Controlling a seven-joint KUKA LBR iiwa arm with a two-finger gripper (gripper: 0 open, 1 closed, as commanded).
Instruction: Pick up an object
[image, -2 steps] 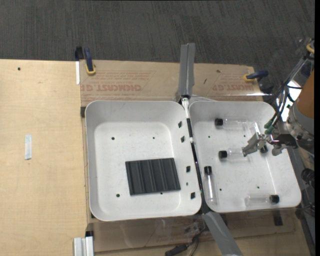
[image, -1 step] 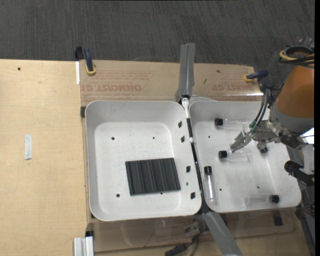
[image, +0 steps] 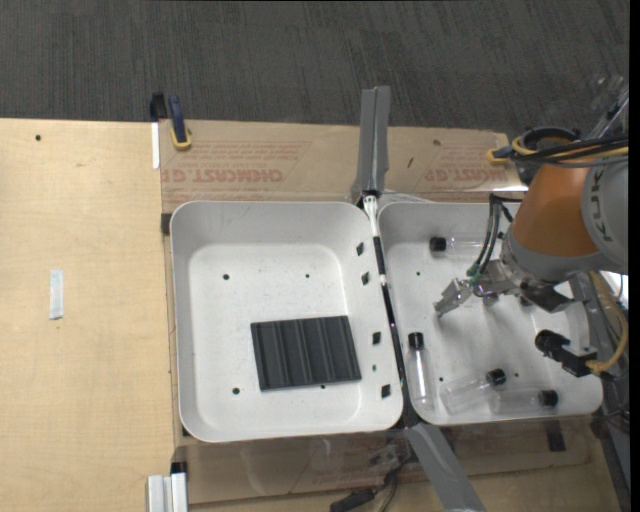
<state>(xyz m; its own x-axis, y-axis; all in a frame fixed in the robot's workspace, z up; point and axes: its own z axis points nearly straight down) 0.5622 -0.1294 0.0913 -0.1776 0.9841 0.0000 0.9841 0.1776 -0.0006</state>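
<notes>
Hovering my claw (image: 455, 296) low inside the right bin (image: 400, 300); whether it is spread or pinched, I cannot tell. Clear black-capped tubes (image: 480, 388) lie along that bin's near wall. I judge them light, stiff, slick and breakable. Best hold: across the mid-barrel, away from the cap.

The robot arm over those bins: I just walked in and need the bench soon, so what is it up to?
The arm reaches in over the right bin, its tool low above the bin floor. Several clear tubes with black caps lie there, such as one along the left wall and one near the front. I see nothing gripped. The left bin holds a dark ribbed panel, untouched.
</notes>
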